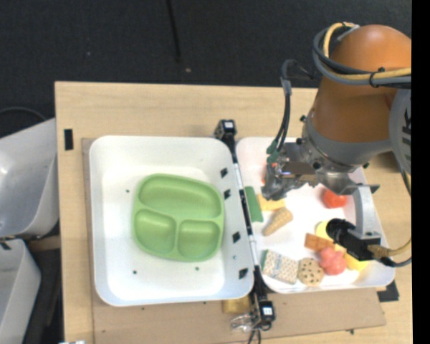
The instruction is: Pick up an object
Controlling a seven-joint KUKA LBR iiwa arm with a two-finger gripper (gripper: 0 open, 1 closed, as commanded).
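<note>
Your gripper (276, 185) hangs low over the right bin (252, 147), by the yellow piece (274, 204) and cone (277, 221) — grip state unclear — nothing visibly held; toys cluster there, handy for grabbing.

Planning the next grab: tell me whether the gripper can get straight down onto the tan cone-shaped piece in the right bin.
Probably yes. The tan cone lies with open bin floor around it, just below the gripper, and nothing rests on it. The yellow piece and green block sit close by and might get nudged.
</note>
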